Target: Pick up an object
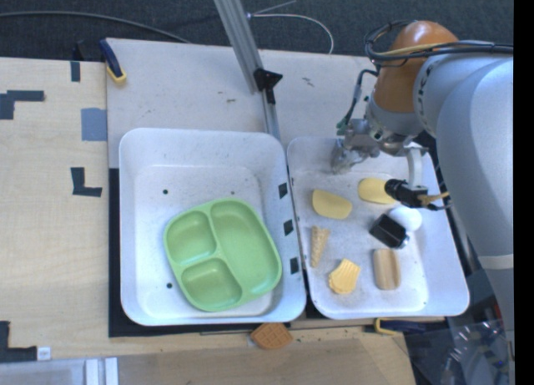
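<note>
Camera view: I see gripper low at right bin's far-left corner; finger spread unclear, nothing visibly held.

My arm was grey, with an orange band above the wrist, and my gripper was a dull metallic grey. Both bins, the left bin and the right bin, were white. In the left one the divided plate was pale green. In the right one, at twelve o'clock the oval piece was yellow; at six o'clock the ridged piece was orange-yellow; at four o'clock the bread-like block was tan; at three o'clock the small block was black. The bench was light wood-toned with dark blue-grey tape marks.
</note>
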Available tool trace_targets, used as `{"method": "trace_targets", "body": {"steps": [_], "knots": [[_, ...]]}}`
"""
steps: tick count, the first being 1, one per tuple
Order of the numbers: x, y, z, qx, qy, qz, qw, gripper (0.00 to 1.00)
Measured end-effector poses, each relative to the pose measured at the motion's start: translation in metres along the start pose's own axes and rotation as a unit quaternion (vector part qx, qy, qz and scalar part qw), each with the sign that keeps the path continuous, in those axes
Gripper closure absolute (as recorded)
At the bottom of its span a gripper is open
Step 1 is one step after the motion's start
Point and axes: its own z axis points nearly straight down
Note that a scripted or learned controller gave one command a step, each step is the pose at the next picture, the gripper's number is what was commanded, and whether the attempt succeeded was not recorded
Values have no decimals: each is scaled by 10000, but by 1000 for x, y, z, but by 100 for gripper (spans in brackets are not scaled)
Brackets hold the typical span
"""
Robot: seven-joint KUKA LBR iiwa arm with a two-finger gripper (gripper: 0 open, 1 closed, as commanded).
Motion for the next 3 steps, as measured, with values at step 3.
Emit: {"method": "trace_targets", "body": {"steps": [3], "knots": [[1, -3, -158, -77, -1, 6, 10000, 100]]}}
